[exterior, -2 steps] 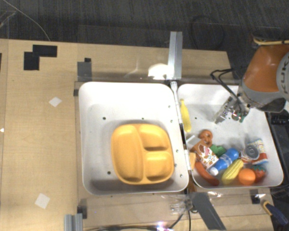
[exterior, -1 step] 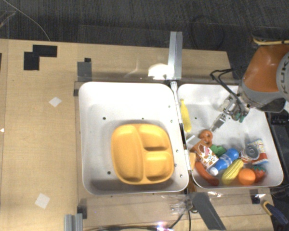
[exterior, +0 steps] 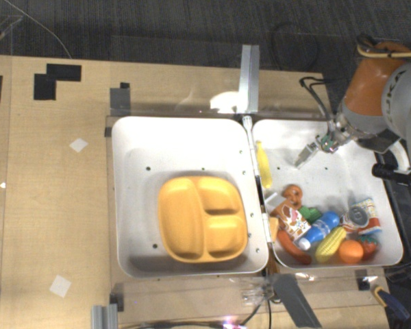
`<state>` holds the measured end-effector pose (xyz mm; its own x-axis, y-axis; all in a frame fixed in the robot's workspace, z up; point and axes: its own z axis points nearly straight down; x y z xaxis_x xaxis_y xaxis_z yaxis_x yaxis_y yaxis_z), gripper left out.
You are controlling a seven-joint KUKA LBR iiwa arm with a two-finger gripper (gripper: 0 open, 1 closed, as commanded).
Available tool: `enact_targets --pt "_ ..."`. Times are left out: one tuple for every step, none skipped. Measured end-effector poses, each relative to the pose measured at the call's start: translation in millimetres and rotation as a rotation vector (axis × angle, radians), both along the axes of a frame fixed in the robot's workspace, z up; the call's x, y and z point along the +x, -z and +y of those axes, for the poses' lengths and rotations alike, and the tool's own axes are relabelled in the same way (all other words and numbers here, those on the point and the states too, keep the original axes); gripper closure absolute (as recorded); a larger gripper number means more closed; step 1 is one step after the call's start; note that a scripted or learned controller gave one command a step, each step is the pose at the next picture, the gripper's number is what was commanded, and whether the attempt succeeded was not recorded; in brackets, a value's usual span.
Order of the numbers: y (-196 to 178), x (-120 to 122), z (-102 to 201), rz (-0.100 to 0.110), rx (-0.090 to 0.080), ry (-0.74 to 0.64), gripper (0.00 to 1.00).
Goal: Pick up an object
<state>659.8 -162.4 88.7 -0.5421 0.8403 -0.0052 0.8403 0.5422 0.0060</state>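
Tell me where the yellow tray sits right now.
The yellow tray lies in the left bin, toward its lower right part, close to the divider next to the right bin.

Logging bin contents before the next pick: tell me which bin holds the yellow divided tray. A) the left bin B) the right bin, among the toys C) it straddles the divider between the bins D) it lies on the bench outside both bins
A: the yellow divided tray lies flat in the left bin, apart from the toy pile in the right bin.
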Motion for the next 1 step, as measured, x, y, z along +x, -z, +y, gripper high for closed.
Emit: enact_targets --pt "2.7 9.8 -34.5 0.02 0.013 0.221 0.0"
